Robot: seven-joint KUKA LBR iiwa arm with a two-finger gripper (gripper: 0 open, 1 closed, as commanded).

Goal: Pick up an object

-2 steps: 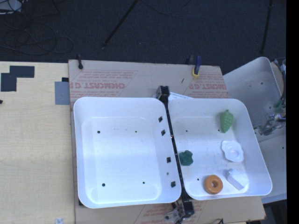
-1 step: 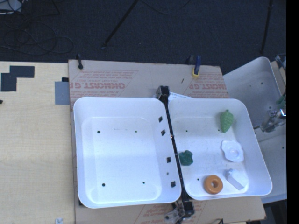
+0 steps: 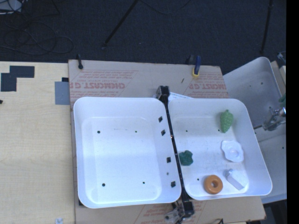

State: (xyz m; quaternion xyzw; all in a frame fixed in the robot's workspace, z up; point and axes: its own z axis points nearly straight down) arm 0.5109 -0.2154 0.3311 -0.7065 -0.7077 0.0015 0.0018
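Five small objects in the right bin (image 3: 254, 139), including an orange ring (image 3: 213, 184).

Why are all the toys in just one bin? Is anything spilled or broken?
Nothing looks broken or spilled. The orange ring, dark green toy, light green toy, white piece and grey block lie apart in the right bin.

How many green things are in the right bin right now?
2. A light green bumpy piece lies near the far right corner of the right bin; a dark green lump sits by the divider.
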